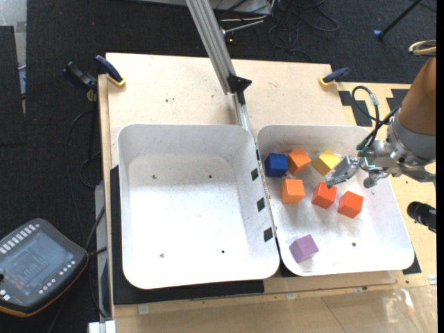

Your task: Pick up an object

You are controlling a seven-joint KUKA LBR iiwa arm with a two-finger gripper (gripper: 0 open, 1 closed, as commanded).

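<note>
The right bin [388, 252] holds several small blocks. A blue block [276, 164], an orange block [299, 160] and a yellow block [326, 163] line its far side. Nearer the middle lie another orange block [293, 190] and two red-orange blocks [324, 195] [350, 204]. A purple block [303, 248] sits alone near the front rim. My gripper [355, 177] reaches in from the right, open, above the gap between the yellow block and the two red-orange ones. One fingertip [338, 176] hangs just over the left red-orange block. Nothing is between the fingers.
The left bin [139, 144] stands beside the right one, sharing a raised middle wall [260, 186]. A slanted metal rail [211, 37] crosses the back of the bench. A teach pendant [35, 266] lies off the bench at lower left.
</note>
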